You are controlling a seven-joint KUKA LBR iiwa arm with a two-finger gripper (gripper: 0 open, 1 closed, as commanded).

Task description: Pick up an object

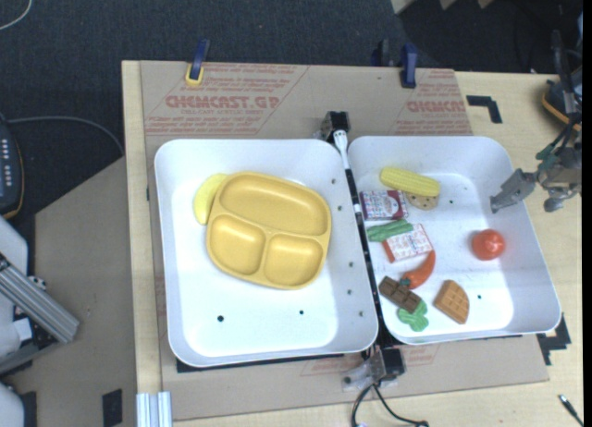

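The right bin [518,310] holds several toy foods: a yellow corn cob [408,180], a cookie [425,200], two red-and-white packets [383,204], green beans [388,229], a red chili [422,270], a red tomato [487,244], a waffle [452,301], a chocolate bar [399,292] and a green piece [413,320]. My gripper [532,198] hangs over the bin's right rim, up and to the right of the tomato. It is open, with one grey finger [509,193] over the bin floor and nothing between the fingers.
The left bin [185,314] holds a yellow divided plate [268,228] with a yellow piece [204,198] tucked at its left edge. Both bins sit on a cardboard sheet [277,92] held by clamps at the back. Cables lie at the front edge.
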